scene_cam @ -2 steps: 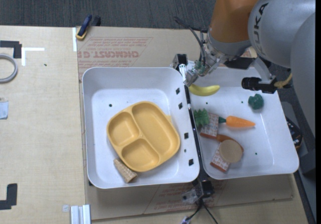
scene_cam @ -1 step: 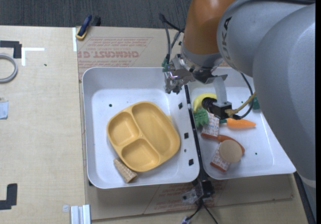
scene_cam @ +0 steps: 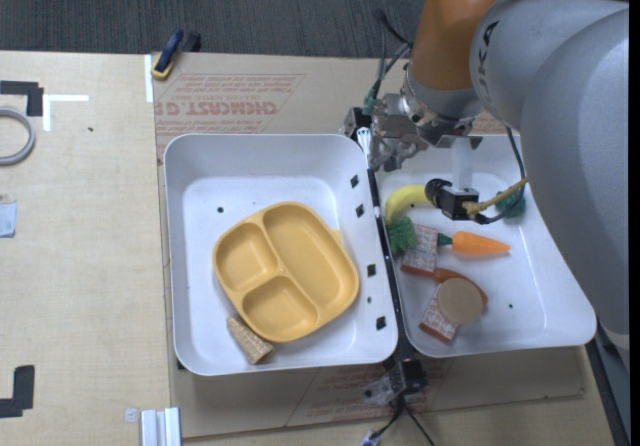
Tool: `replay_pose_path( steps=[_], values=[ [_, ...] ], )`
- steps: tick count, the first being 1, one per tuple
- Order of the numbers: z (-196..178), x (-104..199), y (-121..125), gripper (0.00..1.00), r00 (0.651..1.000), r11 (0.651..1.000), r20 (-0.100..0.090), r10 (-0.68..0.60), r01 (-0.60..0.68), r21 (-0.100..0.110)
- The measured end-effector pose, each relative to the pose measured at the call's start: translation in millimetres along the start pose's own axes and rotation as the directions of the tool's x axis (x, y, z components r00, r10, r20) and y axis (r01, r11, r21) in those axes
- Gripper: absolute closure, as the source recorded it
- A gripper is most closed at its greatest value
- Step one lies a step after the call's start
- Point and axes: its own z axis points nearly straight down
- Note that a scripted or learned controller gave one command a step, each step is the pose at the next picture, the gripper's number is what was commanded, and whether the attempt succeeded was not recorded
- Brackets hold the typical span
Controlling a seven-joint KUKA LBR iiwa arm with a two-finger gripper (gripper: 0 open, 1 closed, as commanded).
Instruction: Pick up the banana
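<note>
1. The banana (scene_cam: 405,200) lies in the right bin (scene_cam: 545,309), close to the wall it shares with the left bin (scene_cam: 190,264).
2. The pincer (scene_cam: 388,146) is just above the banana, at the bin's top corner.
3. I cannot tell if it grips anything.
4. A carrot (scene_cam: 480,245) lies to the right of the banana.

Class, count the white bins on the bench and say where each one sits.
2. The left bin holds a yellow tray. The right bin holds the banana and a carrot; the arm covers its far right corner.
</note>
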Motion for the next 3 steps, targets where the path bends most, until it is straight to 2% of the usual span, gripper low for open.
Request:
replay_pose_path(
  steps=[1,2,3],
  values=[
    [0,0,0,0.0,1.0,1.0,0.0,0.0,0.0,0.0],
    [0,-53,-3,0.0,0.997,0.997,0.0,0.082,-0.082,0.001],
    [0,-42,-28,0.0,0.995,0.995,-0.001,0.1,-0.1,0.001]
  ],
)
